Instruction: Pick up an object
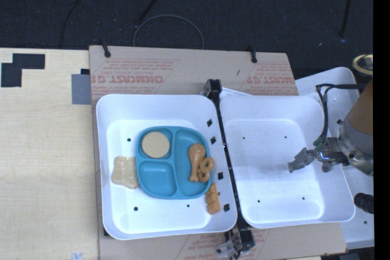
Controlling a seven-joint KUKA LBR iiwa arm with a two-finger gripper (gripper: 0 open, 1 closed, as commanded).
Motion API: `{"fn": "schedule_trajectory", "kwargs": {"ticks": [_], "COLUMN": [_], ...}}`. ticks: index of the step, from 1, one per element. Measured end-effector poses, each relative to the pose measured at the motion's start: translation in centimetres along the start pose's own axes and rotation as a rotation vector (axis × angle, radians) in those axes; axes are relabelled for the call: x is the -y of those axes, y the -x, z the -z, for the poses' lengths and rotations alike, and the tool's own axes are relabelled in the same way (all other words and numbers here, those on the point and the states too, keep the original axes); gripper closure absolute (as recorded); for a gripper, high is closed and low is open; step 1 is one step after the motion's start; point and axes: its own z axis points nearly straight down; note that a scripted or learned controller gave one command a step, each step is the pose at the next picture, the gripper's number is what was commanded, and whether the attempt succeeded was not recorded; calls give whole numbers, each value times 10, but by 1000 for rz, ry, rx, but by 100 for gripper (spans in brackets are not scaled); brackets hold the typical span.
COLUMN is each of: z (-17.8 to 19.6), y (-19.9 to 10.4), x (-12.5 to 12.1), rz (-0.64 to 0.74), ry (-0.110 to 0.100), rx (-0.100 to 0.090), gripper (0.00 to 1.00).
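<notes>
Several small objects are sitting in the left bin (pixel 116 112), well apart from the arm. A blue divided plate (pixel 163 182) is lying flat near the middle of that bin, with three compartments. A round tan disc (pixel 155 144) is resting in its upper left compartment, and a brown pretzel-shaped piece (pixel 200 162) is lying in the right compartment. A pale beige, bread-like slice (pixel 125 172) is lying on the bin floor, touching the plate's left edge. A small orange-brown chunk (pixel 212 199) is sitting just beside the plate's lower right corner, close to the bin's right wall.

The right bin (pixel 274 216) is standing beside the left one, the two meeting along a dark divider. The hand (pixel 303 161) is hovering over the right part of this bin, reaching in from the right; nothing is lying between its fingers, though whether they are spread or closed is too unclear to tell. Both bins are resting on a cardboard sheet (pixel 152 73) laid over the pale wooden surface (pixel 42 161).
</notes>
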Motion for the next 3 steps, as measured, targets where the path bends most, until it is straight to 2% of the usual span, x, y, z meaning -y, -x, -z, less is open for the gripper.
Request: {"fn": "schedule_trajectory", "kwargs": {"ticks": [1,2,3], "z": [-63,-104,-92], "y": [-6,-7,-5], "x": [4,4,3], "rz": [1,-1,-5], "ry": [-7,0,0], "rx": [-4,-1,-2], "gripper": [0,0,100]}}
